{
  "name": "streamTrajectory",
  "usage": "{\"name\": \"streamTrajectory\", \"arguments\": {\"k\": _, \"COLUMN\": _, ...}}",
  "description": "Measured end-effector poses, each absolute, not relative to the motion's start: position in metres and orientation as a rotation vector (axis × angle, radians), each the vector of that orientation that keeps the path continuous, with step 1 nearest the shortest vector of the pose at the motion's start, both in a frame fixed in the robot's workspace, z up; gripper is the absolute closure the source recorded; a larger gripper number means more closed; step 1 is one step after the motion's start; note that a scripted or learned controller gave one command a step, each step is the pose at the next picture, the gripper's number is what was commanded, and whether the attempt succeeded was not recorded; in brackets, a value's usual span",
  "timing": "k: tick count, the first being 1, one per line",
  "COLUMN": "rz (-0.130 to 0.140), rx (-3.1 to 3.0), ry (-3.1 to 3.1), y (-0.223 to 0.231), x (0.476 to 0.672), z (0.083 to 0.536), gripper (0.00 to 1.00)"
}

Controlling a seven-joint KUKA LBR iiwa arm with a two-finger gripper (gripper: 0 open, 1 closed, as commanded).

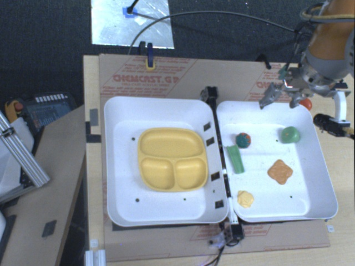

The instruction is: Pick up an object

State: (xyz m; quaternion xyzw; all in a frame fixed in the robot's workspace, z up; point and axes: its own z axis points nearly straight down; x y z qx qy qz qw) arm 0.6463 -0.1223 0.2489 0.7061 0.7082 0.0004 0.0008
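Toys are lying loose in the right bin (319, 170), the green ball (289, 134) nearest the tool (285, 96), which is hovering over the far rim gripping nothing I can see, finger state untellable; it is looking light, smooth, likely to roll, so I'd be pinching across its middle.

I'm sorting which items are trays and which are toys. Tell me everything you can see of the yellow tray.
The yellow tray is a pale, matte, plastic-looking dish with rounded corners and three hollows: one wide hollow along the far side and two smaller ones on the near side. It lies flat, right way up, about in the middle of the left bin, resting on the bin's floor. Nothing sits in it and nothing else touches it.
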Motion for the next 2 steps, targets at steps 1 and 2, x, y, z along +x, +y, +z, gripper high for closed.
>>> {"name": "streamTrajectory", "arguments": {"k": 1, "rz": -0.001, "rx": 2.221, "ry": 2.222, "y": -0.125, "x": 0.640, "z": 0.205, "gripper": 0.00}}
{"name": "streamTrajectory", "arguments": {"k": 2, "rz": -0.001, "rx": 2.221, "ry": 2.222, "y": -0.128, "x": 0.646, "z": 0.145, "gripper": 0.00}}
